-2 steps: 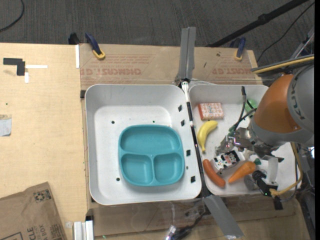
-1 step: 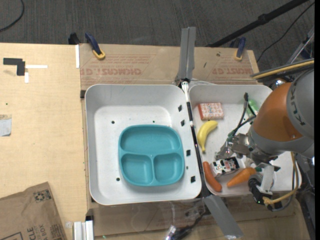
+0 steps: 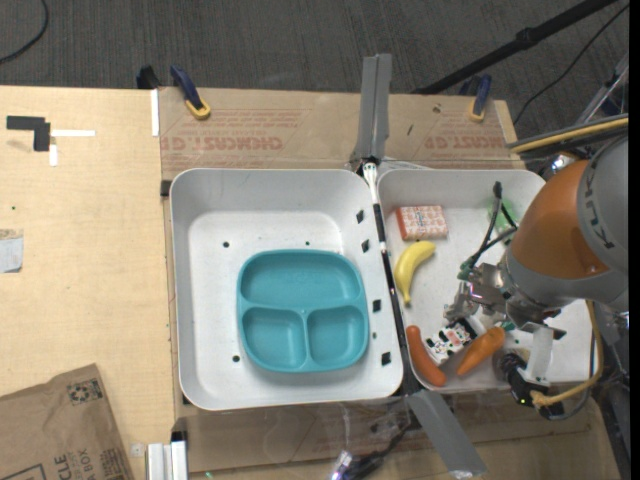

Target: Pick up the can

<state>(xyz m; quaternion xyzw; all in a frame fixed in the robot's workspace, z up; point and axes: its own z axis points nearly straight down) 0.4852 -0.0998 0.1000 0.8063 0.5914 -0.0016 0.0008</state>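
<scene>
In the right bin (image 3: 450,190), a small black-and-white patterned object (image 3: 447,341) lies near the front edge; it may be the can, but I cannot tell for sure. It sits between an orange carrot (image 3: 478,351) and a red sausage (image 3: 424,357). My gripper (image 3: 478,294) hangs low over the bin's right half, just above and behind that object and the carrot. The grey arm with its orange band (image 3: 562,230) reaches in from the right and hides the bin's right side.
A yellow banana (image 3: 412,266) and a red-and-white box (image 3: 421,221) lie in the right bin's back half. The left bin (image 3: 200,268) holds a teal divided plate (image 3: 302,309). A grey divider post (image 3: 375,108) stands behind the bins.
</scene>
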